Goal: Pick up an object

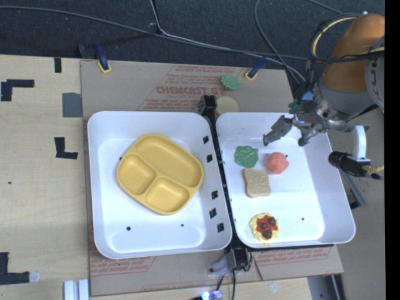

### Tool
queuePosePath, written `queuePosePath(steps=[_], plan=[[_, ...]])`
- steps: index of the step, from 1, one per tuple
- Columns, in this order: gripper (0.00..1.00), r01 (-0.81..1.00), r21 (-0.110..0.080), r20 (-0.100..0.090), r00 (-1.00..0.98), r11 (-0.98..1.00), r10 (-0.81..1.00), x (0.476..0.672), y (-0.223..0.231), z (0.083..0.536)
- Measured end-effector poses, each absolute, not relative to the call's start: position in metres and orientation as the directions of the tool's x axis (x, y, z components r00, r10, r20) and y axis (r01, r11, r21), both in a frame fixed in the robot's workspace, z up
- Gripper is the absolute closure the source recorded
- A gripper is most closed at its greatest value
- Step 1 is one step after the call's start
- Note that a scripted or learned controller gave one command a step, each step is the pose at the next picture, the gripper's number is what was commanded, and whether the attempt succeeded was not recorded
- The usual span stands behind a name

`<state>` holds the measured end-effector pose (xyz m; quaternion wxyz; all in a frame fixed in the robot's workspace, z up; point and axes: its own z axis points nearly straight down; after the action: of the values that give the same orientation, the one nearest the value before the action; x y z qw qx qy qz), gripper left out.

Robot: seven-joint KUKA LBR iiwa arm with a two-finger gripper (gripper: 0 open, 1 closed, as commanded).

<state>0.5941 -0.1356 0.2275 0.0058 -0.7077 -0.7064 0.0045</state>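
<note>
The right bin [325, 220] holds a green leafy toy [246, 156], a red round toy [277, 162], a tan bread slice [256, 183] and a small yellow pizza with red toppings [264, 226]. My gripper [290, 135] hangs over the back of this bin, up and to the right of the red toy. Its two dark fingers are spread apart with nothing between them, one finger [275, 131] on the left and one on the right. The grey arm with its orange band [356, 45] comes in from the upper right.
The left bin [103, 224] holds a yellow divided plate [160, 173]. A small green toy [230, 82] lies on the cardboard behind the bins. Black clips line the divider [215, 167] between the bins. Cables run across the dark back area.
</note>
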Motion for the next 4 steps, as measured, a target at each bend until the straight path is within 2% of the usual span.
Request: queuePosePath(steps=[1, 2, 4], plan=[[0.00, 1.000, -0.002, 0.000, -0.002, 0.002, 1.000, 0.597, -0.135, 0.235], [0.00, 1.000, -0.004, -0.001, -0.002, 0.002, 1.000, 0.606, -0.131, 0.180], [0.00, 1.000, -0.001, -0.002, -0.002, 0.002, 1.000, 0.601, -0.128, 0.084]])
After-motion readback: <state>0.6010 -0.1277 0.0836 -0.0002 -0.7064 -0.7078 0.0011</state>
